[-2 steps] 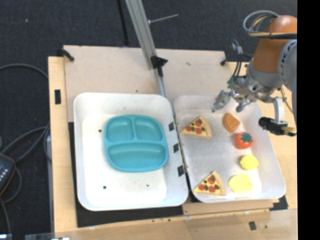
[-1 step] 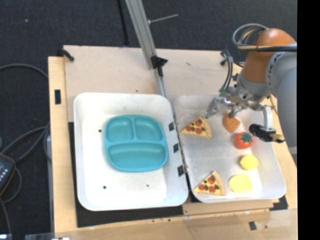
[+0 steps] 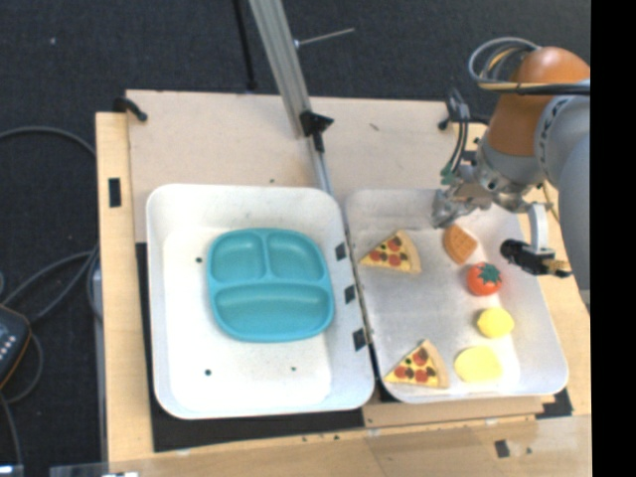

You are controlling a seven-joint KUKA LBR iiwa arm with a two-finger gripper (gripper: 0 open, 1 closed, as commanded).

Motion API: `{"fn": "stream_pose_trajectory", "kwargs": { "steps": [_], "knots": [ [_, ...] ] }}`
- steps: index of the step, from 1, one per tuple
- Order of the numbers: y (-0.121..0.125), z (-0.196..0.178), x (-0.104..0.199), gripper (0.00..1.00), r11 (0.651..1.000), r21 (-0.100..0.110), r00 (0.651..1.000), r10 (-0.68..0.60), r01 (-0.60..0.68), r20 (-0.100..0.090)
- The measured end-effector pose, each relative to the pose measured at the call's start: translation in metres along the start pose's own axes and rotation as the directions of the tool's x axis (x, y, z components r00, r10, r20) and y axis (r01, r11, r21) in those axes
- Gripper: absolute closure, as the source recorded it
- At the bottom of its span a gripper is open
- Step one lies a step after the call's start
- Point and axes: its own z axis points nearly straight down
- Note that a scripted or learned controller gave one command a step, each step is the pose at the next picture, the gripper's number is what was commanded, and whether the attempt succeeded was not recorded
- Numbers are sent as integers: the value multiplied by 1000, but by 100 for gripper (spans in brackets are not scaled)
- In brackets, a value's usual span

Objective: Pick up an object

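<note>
the gripper [image 3: 452,210] hangs over the right bin's [image 3: 397,207] far edge, just beside the orange toy [image 3: 459,243]; its grip state i cannot tell. the toy looks light, smooth, rounded: pinch its middle.

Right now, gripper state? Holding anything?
Gripper: cannot be told; it sits at the right bin's far edge, just above the orange piece, and no object can be confirmed in its grasp.
</note>
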Motion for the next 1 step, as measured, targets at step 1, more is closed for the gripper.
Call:
{"fn": "stream_pose_trajectory", "kwargs": {
  "steps": [1],
  "knots": [
    [3,-45,-5,100,1000,0,1000,3,-3,-4]
  ]
}}
